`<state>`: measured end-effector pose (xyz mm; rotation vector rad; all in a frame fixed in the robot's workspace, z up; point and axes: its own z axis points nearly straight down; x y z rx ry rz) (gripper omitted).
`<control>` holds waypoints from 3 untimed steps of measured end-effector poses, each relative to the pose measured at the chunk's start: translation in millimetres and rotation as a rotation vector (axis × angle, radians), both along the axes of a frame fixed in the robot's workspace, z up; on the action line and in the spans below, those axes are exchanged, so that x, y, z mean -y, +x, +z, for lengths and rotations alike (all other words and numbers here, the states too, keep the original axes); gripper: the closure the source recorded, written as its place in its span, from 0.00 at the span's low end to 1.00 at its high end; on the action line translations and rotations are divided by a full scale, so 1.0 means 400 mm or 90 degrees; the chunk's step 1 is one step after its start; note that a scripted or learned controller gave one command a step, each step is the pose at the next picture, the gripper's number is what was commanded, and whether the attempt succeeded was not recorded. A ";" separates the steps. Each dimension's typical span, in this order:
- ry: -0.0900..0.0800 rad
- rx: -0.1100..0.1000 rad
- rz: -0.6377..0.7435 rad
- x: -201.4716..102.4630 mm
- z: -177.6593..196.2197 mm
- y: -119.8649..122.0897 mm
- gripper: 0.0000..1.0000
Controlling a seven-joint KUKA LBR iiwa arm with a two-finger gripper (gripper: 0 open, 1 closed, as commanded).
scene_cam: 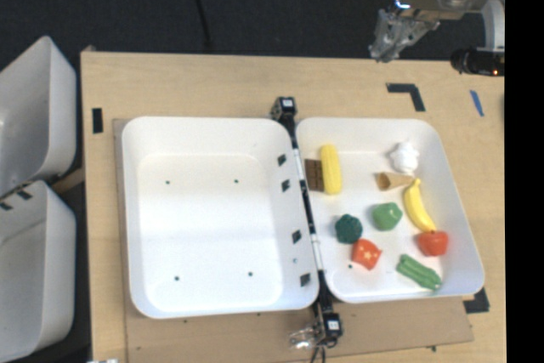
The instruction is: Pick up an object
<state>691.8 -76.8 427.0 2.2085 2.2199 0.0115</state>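
Bench (212,85): tan board carrying two shallow white bins side by side, joined along a hinge line with black clips.

Landmark: the yellow corn cob (331,168), lying lengthwise in the right bin (442,140) close to that bin's left wall. All places below are given from it.

Right bin contents:
- Brown waffle-like piece (313,174), touching the cob's left side.
- White crumpled item (405,155), to the cob's right, well apart.
- Tan cone-shaped piece (390,179), right of the cob, just below the white item.
- Banana (416,207), right of and below the cob, beside the cone piece.
- Light green pepper (386,216), below and right of the cob, just left of the banana.
- Dark green broccoli-like piece (348,228), directly below the cob, near.
- Red-orange block (366,254), below the broccoli-like piece.
- Red tomato-like item (433,243), at the banana's lower end.
- Green pod (418,272), farthest from the cob, by the bin's lower right corner.

Left bin (136,183): left of the cob, across the hinge.

Gripper (389,47): up and to the right of the cob, well apart, hanging past the bench's far edge over the dark floor (orange band of the arm above it). Nothing sits between its fingers; whether they stand wide or narrow cannot be told at this size.
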 end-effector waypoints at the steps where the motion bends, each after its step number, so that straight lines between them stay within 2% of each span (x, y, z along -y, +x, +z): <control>1: 0.002 -0.016 0.000 -0.109 -0.364 -0.083 1.00; 2: 0.002 0.004 0.002 -0.230 -0.031 0.000 1.00; 3: 0.001 -0.017 0.001 -0.382 -0.526 -0.095 1.00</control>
